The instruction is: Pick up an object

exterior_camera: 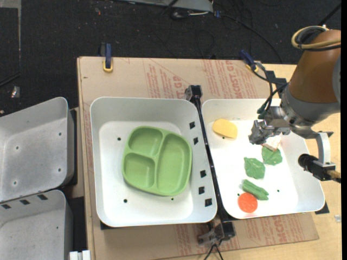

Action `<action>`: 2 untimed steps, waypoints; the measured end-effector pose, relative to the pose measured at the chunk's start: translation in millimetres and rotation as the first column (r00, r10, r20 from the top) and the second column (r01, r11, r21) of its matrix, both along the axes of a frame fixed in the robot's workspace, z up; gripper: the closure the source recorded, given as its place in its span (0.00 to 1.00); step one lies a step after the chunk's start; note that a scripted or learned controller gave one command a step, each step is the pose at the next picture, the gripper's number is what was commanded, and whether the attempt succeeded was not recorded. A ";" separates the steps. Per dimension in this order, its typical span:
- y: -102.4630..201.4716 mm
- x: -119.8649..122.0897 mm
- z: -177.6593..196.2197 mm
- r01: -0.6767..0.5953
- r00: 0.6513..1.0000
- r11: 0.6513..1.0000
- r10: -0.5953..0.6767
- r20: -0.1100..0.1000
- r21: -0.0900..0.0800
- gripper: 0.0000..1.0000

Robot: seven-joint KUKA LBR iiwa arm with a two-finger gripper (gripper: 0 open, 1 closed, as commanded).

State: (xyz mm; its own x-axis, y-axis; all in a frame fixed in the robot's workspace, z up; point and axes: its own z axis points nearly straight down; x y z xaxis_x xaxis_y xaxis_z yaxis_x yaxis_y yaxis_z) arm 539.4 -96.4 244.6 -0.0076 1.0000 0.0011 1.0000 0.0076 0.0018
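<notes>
a: where are the things to be picked?

b: all in the right bin (312,196). a yellow piece (225,128) lies near its upper left, well apart from the others. three green pieces sit toward the middle: one upper green piece (272,156) just under the gripper, a second green piece (254,167) beside it to the lower left, and a long green piece (255,189) below that. an orange round piece (248,202) lies at the bin's near edge, touching or almost touching the long green piece.

a: and the gripper?

b: the gripper (264,136) is low over the right bin, just above the upper green piece. there is something small and pale with a reddish touch at its tip, but it is too small to name.

a: open or closed?

b: i cannot tell; the tip is a dark cluster from this angle, and i cannot tell whether anything sits between its parts.

a: what of the arm?

b: the arm (317,85) comes in from the right, its orange band over the bin's upper right corner.

a: the other side?

b: the left bin (103,145) holds a green divided tray (158,160) with three compartments, lying tilted in the middle. both bins rest on a cardboard sheet (157,75), with a blue clamp (108,56) at its upper left edge. grey metal panels (32,145) lie to the far left on the dark floor.
</notes>
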 end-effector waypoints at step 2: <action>113.4 25.0 -19.8 0.000 1.000 1.000 0.000 -0.003 0.000 1.00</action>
